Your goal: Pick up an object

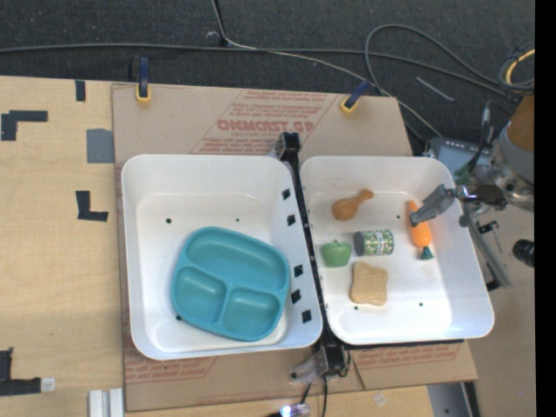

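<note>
The right bin (460,320) holds several toy foods: a brown drumstick (352,203), a green pepper (336,252), a small green-labelled can (374,242) lying on its side, a tan bread slice (369,284) and an orange carrot (421,235). My gripper (450,209) hangs over the bin's right side, just above the carrot's upper end. It is open, with one grey finger (431,205) slanting toward the carrot's top and nothing between the fingers.
A teal divided plate (230,282) lies in the left bin (139,198). A black divider (300,233) joins the two bins. Cables run over the dark floor behind, and the arm's body stands at the right edge.
</note>
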`<control>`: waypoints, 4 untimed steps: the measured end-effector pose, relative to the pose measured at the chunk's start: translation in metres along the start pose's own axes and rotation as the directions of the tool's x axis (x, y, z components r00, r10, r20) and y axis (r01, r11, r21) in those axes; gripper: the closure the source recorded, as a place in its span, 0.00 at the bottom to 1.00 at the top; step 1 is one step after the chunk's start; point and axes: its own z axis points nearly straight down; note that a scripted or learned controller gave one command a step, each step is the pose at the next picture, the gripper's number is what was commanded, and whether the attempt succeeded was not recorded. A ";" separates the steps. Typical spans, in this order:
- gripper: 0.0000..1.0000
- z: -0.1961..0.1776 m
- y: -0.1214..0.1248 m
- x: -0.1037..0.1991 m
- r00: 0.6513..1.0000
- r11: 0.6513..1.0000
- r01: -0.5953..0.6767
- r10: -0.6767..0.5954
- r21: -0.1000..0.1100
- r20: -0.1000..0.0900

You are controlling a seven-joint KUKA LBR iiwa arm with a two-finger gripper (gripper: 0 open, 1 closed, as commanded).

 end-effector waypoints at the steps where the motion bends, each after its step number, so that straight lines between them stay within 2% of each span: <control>1: 0.00 -0.006 0.002 0.001 1.000 1.000 0.004 -0.004 -0.011 0.002; 2: 0.00 0.058 -0.001 0.001 1.000 1.000 0.003 -0.003 -0.005 0.001; 3: 0.00 0.113 0.007 0.008 1.000 1.000 0.005 -0.005 -0.005 0.001; 4: 0.00 0.158 0.002 0.005 1.000 1.000 0.004 -0.004 -0.006 0.002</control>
